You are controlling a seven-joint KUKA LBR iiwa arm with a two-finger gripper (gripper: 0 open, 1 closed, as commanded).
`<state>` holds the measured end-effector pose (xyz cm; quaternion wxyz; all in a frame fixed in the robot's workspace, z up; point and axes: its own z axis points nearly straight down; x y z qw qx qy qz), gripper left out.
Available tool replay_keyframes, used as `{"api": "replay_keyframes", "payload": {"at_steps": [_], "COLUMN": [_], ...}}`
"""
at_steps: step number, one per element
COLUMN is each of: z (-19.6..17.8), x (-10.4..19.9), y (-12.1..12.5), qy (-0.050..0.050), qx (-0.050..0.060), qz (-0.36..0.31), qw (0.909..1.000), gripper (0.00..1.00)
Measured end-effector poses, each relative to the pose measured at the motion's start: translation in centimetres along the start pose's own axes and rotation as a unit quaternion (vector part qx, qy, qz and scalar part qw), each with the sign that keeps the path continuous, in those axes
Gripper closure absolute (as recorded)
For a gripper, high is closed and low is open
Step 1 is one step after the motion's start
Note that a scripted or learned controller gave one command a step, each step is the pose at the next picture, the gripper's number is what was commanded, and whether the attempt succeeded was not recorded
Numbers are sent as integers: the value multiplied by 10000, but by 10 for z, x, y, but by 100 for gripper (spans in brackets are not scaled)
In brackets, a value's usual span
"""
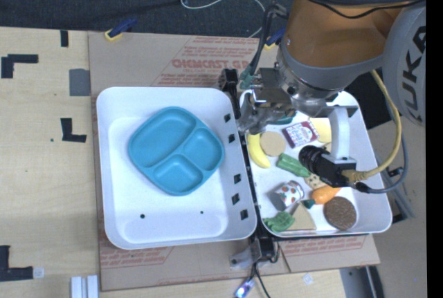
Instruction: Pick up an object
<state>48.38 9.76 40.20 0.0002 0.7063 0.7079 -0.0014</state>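
Watch it — gripper (266,110) sits over the right bin's (370,151) far-left corner, grip state can't tell, w/ banana (257,150) just below amid clutter — it could snag the bin wall or a neighbor.

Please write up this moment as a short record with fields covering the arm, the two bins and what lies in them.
arm: grey with an orange band, over the upper part of the right bin
gripper: low at the right bin's upper left corner
left bin: holds a blue divided plate
right bin contents: banana, purple packet, green piece, carrot, brown round disc, among other small toys
held object: none seen between the fingers
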Motion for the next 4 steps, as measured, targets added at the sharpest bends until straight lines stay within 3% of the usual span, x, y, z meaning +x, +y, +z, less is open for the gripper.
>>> {"api": "replay_keyframes", "payload": {"at_steps": [4], "z": [-38], "x": [0], "y": [1], "qy": [-23], "qx": [30], "qz": [2], "qw": [10000], "gripper": [100]}}
